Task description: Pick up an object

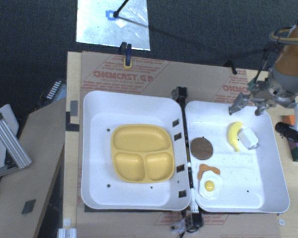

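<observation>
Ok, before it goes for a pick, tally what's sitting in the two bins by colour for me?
Yellow: 2, the banana in the right bin and the divided tray in the left bin
Brown: 1, the round patty
White: 1, the small block touching the banana
White, yellow and orange: 1, the fried egg
Total: 5

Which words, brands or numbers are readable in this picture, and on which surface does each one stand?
"CHEMCAST G P", red print on the brown protective sheet behind the left bin; the last letters are uncertain.
The same red print, in part, repeats on the sheet behind the right bin, near the arm, and along the front edge; too cut off and blurred to read.
The yellow tray and the toy foods carry no readable text.
</observation>
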### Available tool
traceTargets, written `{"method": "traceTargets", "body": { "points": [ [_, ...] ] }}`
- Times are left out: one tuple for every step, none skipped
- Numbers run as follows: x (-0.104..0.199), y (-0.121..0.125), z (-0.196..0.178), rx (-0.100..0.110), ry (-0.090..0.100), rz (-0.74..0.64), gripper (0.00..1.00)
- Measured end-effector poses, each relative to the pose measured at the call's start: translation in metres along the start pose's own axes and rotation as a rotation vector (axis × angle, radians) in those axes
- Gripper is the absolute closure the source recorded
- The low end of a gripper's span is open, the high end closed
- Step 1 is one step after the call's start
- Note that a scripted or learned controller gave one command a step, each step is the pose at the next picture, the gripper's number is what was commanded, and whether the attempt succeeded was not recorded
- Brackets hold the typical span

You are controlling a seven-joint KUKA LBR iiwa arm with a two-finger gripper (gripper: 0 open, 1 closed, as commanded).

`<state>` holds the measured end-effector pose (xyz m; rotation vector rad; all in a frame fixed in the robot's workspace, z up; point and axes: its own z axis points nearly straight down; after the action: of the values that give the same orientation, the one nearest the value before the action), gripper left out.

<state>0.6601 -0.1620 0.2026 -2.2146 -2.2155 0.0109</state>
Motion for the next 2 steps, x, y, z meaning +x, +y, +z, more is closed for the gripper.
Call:
{"method": "traceTargets", "body": {
  "points": [
    [0.0, 0.003, -0.009, -0.013, -0.002, -0.002, 0.0],
    [0.002, 0.002, 0.032, -0.012, -0.002, -0.002, 0.0]
  ]
}}
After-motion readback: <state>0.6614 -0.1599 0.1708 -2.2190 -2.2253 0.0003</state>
